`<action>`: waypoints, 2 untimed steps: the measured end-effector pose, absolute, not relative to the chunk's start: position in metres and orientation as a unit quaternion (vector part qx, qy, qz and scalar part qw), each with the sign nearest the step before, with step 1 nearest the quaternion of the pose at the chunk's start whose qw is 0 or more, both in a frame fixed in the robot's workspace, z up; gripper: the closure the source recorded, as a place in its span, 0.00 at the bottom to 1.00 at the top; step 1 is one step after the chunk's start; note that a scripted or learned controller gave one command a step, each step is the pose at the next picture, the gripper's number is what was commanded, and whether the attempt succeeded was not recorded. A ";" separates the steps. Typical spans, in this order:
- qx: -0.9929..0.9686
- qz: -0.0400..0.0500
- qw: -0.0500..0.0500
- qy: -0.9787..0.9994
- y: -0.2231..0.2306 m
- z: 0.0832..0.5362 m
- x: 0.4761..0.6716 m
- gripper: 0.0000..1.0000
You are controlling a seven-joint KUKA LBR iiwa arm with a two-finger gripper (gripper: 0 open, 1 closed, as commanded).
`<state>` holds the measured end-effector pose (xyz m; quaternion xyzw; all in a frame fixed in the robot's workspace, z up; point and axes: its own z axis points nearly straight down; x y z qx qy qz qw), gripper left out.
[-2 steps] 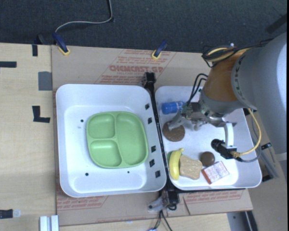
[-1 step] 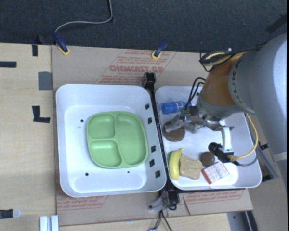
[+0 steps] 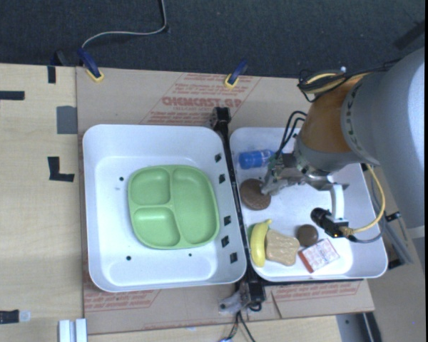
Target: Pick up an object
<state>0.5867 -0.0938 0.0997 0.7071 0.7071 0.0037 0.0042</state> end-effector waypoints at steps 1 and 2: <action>0.707 0.003 0.002 0.707 -0.093 0.098 0.586 0.00; 0.707 0.002 0.002 0.707 -0.093 0.107 0.585 1.00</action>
